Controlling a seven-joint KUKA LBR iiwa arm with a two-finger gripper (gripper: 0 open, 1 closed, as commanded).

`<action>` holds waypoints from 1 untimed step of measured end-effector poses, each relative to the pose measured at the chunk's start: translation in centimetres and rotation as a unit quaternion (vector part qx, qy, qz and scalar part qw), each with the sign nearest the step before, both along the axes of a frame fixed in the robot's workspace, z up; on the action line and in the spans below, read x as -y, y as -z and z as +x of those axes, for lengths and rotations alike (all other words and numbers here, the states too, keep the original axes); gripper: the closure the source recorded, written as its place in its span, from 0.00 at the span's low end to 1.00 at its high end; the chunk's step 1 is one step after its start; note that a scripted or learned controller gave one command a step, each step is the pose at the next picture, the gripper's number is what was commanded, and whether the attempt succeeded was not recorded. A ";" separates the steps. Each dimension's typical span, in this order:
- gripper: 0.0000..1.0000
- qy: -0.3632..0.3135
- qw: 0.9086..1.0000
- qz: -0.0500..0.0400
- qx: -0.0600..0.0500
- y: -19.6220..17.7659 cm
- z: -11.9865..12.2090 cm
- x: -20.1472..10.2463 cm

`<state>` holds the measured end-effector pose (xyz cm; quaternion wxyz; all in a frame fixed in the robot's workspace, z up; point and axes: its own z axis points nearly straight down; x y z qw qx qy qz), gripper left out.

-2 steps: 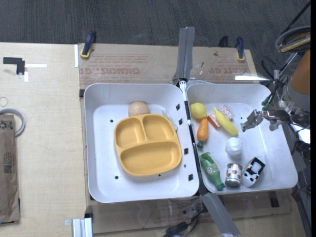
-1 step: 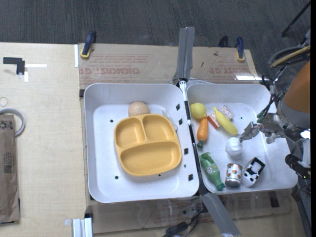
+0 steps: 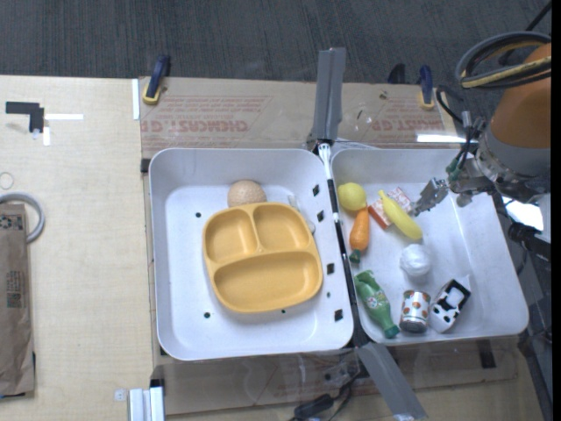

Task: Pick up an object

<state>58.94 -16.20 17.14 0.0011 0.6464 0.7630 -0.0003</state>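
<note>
Nearest you in the right bin [image 3: 491, 261] stand a green bottle [image 3: 375, 303], a small can [image 3: 415, 310] and a black-and-white cow toy [image 3: 450, 304]. Beyond them lie a white ball [image 3: 415, 259], a carrot [image 3: 359, 229], a curved yellow banana [image 3: 401, 217] and a lemon [image 3: 351, 196]. The gripper [image 3: 431, 196] hovers beside the banana; its grasp can't be made out. Cardboard lies behind the bins.
</note>
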 end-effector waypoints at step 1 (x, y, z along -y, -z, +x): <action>0.00 -0.016 1.000 -0.001 0.004 7.4 1.1 -1.8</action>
